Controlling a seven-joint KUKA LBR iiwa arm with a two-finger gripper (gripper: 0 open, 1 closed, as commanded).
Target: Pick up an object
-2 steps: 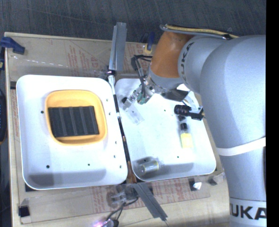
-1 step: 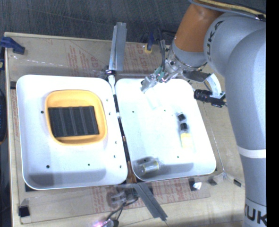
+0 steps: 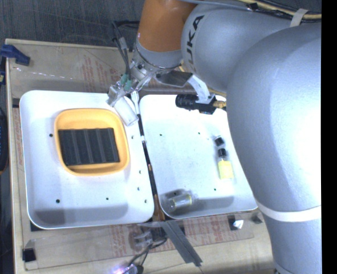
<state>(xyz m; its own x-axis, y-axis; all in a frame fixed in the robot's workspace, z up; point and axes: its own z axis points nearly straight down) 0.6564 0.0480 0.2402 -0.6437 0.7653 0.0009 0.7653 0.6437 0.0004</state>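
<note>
Two bins: shallow and white, set side by side on the bench (image 3: 60,67); the left bin (image 3: 82,201) and the right bin (image 3: 179,147) meet along their inner rims.
Left bin contents: one yellow tray (image 3: 88,116) lying flat in the upper half of the bin, with a dark ribbed insert (image 3: 88,145) seated inside it.
Right bin contents: a yellow block (image 3: 226,169) near the right wall; small black pieces (image 3: 221,152) just above it in the view (too small to identify); a small clear cylinder (image 3: 179,200), possibly a jar on its side, close to the bottom rim.
Arm: the grey arm (image 3: 242,67) with its orange band (image 3: 159,21) reaches in from the right and covers the right side of the view.
Gripper position: the gripper (image 3: 127,108) is at the top end of the seam between the bins, over the left bin's upper right corner and just beside the yellow tray's upper right corner.
Gripper state: the opening cannot be made out at this angle.
Task object location: every candidate object lies in a bin. The yellow tray is nearest the gripper, and the yellow block and clear cylinder are well apart from it.
</note>
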